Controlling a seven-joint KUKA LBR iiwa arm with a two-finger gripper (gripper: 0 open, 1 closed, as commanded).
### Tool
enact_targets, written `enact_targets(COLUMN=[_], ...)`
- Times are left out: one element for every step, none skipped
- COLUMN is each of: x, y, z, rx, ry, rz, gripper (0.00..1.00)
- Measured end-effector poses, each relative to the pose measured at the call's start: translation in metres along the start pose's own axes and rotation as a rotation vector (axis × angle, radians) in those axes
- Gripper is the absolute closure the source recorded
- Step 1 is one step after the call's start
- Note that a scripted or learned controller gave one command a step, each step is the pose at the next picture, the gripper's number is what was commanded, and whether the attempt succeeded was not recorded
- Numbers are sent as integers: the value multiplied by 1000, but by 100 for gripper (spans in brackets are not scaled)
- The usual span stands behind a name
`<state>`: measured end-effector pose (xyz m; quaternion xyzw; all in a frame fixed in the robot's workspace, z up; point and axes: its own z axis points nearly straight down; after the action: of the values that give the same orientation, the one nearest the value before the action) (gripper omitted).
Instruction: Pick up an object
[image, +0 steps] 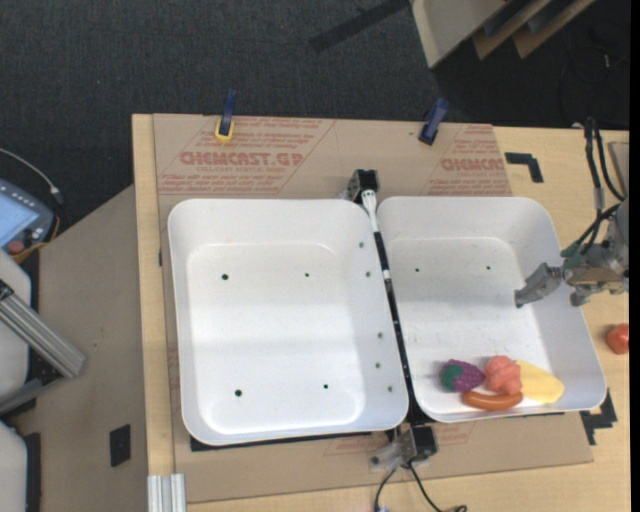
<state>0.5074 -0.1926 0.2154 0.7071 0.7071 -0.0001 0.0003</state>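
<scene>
Four small toy foods lie bunched in the near right corner of the right bin (470, 250): a purple grape bunch (461, 375), a pink-orange piece (504, 373), a yellow piece (541, 384) and an orange-red sausage (491, 400) along the front wall. My gripper (545, 283) reaches in over the bin's right rim, a grey finger pointing left and down. It hangs well behind the toys, apart from them, and nothing shows in it.
The left bin (270, 320) sits beside the right one, with a black divider strip (385, 290) between them. A small orange object (618, 339) lies on the bench outside the right bin. Clamps (226, 118) hold the cardboard's far edge.
</scene>
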Motion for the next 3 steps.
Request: enact_targets(x=[67,138,194], y=[-29,-27,-27], z=[-45,-128,-203], rx=[0,-8,-9], ry=[2,0,1], rz=[-5,-6,-7], gripper=[0,0,0])
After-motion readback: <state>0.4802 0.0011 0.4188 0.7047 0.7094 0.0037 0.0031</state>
